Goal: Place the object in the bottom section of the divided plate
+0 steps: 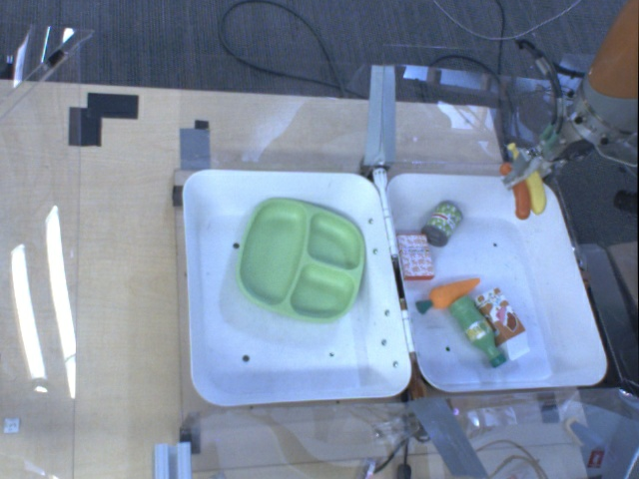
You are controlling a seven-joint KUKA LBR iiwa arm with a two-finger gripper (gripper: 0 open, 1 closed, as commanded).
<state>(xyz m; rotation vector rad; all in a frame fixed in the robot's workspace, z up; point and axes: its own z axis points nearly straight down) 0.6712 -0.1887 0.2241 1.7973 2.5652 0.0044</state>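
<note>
Gripper [526, 173] at right bin's [559, 257] far edge. Can [442, 222] left and nearer; carton [415, 256], carrot [451, 292], bottle [477, 332] and packet [502, 319] nearer still. Divided plate [300, 258] far left, in left bin [215, 297].

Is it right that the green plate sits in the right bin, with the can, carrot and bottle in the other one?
Not quite. The camera view shows the plate in the left bin. The can, carrot and bottle do lie in the other one, the right bin.
</note>
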